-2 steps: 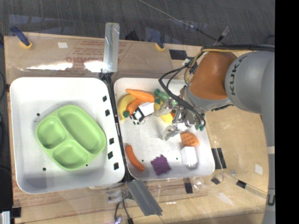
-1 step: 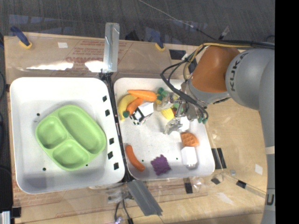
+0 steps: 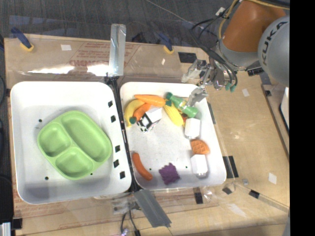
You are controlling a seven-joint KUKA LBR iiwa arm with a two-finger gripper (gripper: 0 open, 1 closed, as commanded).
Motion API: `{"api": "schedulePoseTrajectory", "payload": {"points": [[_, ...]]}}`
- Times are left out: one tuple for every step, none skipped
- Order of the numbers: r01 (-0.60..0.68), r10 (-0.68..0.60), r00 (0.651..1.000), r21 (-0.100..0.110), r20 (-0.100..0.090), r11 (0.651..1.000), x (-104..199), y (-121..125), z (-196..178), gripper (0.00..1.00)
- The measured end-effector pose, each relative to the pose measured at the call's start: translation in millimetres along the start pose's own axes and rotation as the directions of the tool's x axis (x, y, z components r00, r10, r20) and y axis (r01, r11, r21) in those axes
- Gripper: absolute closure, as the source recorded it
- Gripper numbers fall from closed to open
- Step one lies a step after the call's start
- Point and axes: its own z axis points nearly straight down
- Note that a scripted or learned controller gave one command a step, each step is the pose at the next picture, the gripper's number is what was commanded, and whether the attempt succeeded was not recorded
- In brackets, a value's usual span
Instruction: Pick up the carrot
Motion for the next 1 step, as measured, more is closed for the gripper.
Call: {"api": "schedulePoseTrajectory", "payload": {"points": [[-0.106,0.106,0.994,-0.002,-0.020,0.994,77.8,-7.7,73.0,0.00]]}}
